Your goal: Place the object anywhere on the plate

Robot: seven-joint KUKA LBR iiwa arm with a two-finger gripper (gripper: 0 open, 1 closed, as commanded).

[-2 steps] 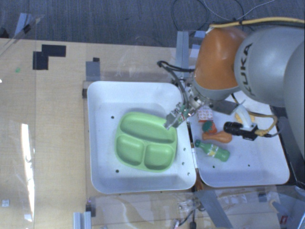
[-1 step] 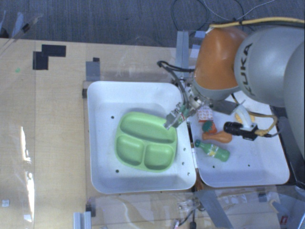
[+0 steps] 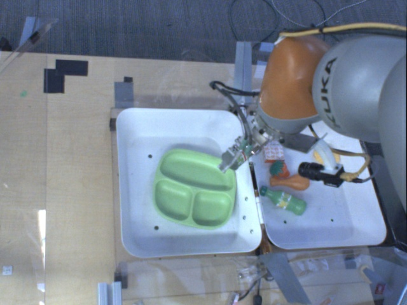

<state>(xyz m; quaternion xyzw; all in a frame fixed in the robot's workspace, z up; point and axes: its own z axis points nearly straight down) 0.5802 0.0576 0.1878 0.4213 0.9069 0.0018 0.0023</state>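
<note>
A green plate [image 3: 191,192] with three compartments lies in the left white bin [image 3: 137,170]. My gripper [image 3: 232,159] hangs over the plate's right rim, near the bin's right wall, and its fingers are too small and blurred to read. I see nothing clearly between them. In the right bin [image 3: 337,224] lie a green bottle [image 3: 284,200], an orange carrot-like piece [image 3: 289,183], a small red item [image 3: 277,168] and a white and red packet [image 3: 273,150].
The big grey arm with its orange band [image 3: 289,81] covers the top of the right bin. A black cylindrical piece [image 3: 320,173] with cables sits over the right bin's middle. Wooden bench [image 3: 57,189] lies bare to the left.
</note>
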